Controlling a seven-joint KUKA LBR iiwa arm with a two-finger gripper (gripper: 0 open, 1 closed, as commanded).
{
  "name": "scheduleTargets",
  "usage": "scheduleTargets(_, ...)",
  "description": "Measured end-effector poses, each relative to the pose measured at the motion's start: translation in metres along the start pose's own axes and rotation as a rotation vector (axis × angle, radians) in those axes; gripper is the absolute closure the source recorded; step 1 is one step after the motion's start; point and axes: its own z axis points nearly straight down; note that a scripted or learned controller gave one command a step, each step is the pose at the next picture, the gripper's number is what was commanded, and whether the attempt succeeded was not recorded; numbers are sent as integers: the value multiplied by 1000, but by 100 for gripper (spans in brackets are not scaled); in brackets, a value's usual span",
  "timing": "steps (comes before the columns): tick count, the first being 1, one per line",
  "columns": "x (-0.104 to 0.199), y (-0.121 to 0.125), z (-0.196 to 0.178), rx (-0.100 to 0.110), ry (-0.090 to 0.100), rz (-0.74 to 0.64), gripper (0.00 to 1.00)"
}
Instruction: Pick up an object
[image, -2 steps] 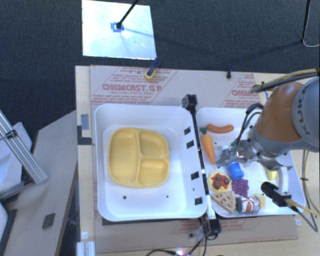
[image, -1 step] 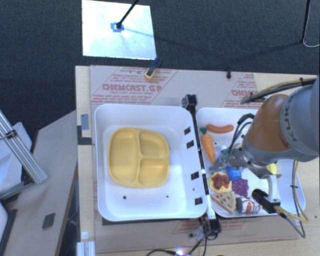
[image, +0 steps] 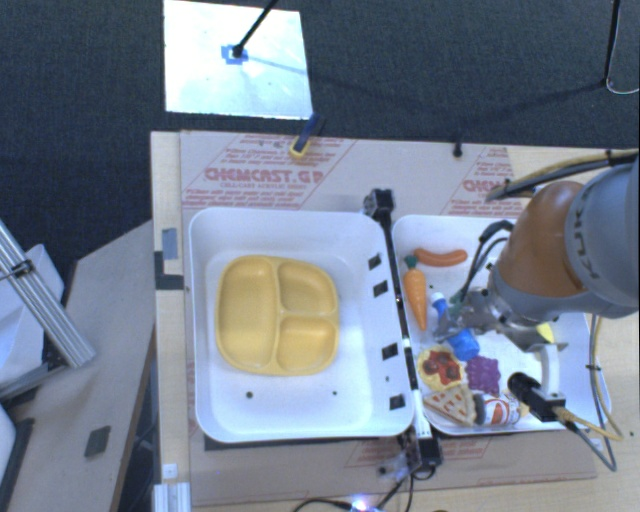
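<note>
The right bin (image: 428, 232) holds several toy foods. An orange-red sausage (image: 440, 257) lies at its far side and a carrot (image: 415, 297) runs along the left wall, with a small blue-and-white bottle (image: 438, 301) beside it. Toward the front lie a blue piece (image: 464, 346), purple grapes (image: 484, 375), a round pizza (image: 441, 367), a pizza slice (image: 452, 405) and a brown-and-white piece (image: 496, 410). My gripper (image: 456, 320) reaches down in the bin's middle, just right of the bottle and just above the blue piece. The arm hides the bin's right half.
The left bin (image: 300, 420) holds a yellow divided plate (image: 277, 314). A black-clipped divider (image: 392, 310) separates the two bins. A yellow-and-blue tool (image: 304, 140) lies on the cardboard behind the bins.
</note>
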Motion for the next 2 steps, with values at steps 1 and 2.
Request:
scheduleTargets(1, -1, 9, -62, -3, -2, -2, 100)
scheduleTargets(2, 1, 8, -126, -4, -2, -3, 100)
